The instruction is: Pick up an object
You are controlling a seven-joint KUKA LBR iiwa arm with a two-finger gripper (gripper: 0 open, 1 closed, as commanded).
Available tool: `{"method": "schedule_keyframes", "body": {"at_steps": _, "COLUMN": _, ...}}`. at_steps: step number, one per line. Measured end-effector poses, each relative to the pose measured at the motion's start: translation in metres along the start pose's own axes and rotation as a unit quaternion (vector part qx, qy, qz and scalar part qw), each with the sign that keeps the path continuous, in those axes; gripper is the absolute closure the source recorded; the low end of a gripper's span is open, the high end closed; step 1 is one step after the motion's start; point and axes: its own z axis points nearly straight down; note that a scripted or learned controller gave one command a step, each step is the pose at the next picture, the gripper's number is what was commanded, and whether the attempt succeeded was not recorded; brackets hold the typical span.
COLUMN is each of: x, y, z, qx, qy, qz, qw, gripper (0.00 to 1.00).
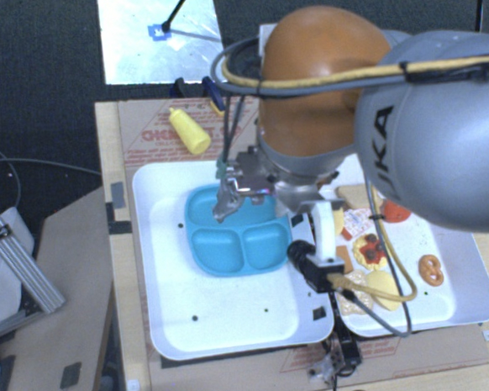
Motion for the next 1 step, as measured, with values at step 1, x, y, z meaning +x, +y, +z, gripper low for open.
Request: {"method": "schedule_keyframes", "body": {"at_steps": 1, "x": 0.0526, "y": -0.0076, "z": -0.0151, "qx": 0.007, "qy": -0.001, "qz": -0.006, "qw": 1.0000, "gripper": 0.00}}
